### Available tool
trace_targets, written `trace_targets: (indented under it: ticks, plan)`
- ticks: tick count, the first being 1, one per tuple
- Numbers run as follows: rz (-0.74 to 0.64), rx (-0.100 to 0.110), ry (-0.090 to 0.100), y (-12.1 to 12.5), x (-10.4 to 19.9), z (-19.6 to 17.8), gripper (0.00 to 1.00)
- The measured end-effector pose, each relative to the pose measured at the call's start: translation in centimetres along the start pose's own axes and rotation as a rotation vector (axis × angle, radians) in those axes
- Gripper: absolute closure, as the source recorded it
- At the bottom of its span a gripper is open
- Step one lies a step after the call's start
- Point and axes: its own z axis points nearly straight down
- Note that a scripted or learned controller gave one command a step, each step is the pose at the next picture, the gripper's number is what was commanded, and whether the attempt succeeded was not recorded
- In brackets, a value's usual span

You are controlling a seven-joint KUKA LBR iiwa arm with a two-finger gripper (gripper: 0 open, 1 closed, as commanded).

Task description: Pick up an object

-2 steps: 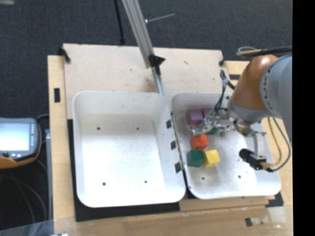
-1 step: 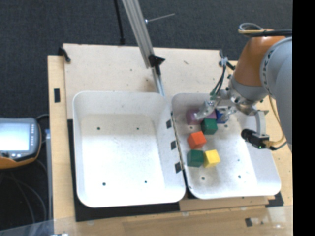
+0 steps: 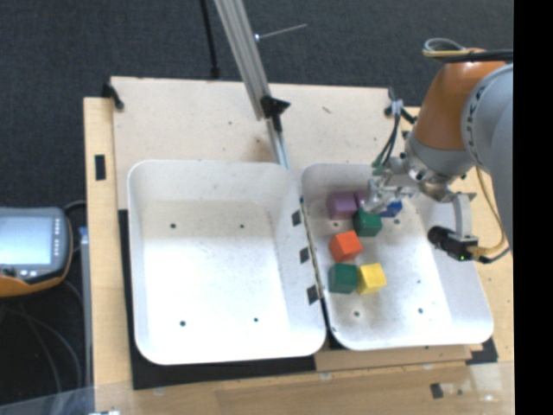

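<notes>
The right bin (image 3: 449, 314) holds several small blocks. A purple block (image 3: 342, 203) lies near its back left, and a dark green block (image 3: 369, 224) sits just right of it. Below those are an orange block (image 3: 346, 245), a green block (image 3: 343, 277) and a yellow block (image 3: 372, 277). A bit of blue (image 3: 395, 207) peeks out beside the gripper. My gripper (image 3: 380, 199) hangs over the back of this bin, right above the dark green block and next to the purple one. From this angle the wrist hides the fingertips.
The left bin (image 3: 216, 258) stands beside the right one on the wooden bench. A slanted metal rail (image 3: 246, 54) runs from the top down to the bins' shared back corner. Cables and a black clip (image 3: 454, 242) hang at the arm's right side.
</notes>
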Motion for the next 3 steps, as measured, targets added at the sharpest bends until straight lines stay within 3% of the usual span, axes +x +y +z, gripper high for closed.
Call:
trace_targets:
  ticks: [1,2,3]
  plan:
    - [-0.003,0.002,-0.002,0.0,-0.1,0.1,0.00]
    - [0.005,-0.014,-0.003,2.1,-3.4,3.7,0.00]
    - [0.006,-0.022,-0.008,2.9,-5.4,4.7,0.00]
